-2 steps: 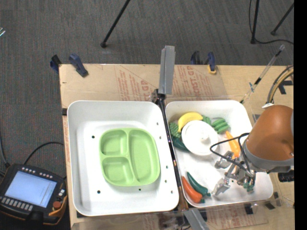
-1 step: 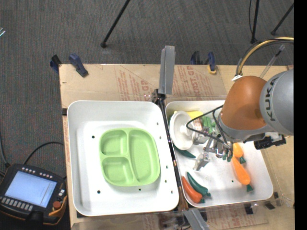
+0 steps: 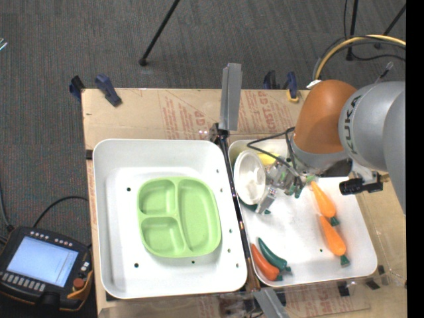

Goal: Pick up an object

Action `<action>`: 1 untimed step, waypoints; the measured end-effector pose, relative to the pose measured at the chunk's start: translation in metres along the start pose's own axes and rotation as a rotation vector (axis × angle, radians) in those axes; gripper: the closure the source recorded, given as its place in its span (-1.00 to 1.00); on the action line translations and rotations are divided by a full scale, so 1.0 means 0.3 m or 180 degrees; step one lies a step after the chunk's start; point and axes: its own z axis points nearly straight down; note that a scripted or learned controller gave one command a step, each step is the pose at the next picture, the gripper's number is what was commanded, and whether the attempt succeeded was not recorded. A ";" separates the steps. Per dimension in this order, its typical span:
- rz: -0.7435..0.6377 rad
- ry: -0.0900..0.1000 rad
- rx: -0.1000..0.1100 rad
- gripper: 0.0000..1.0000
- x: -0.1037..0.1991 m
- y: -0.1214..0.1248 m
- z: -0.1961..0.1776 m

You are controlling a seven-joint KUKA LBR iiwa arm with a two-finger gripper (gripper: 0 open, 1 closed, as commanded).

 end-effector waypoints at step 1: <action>-0.0448 -0.0078 -0.0034 -1.00 0.062 -0.094 -0.001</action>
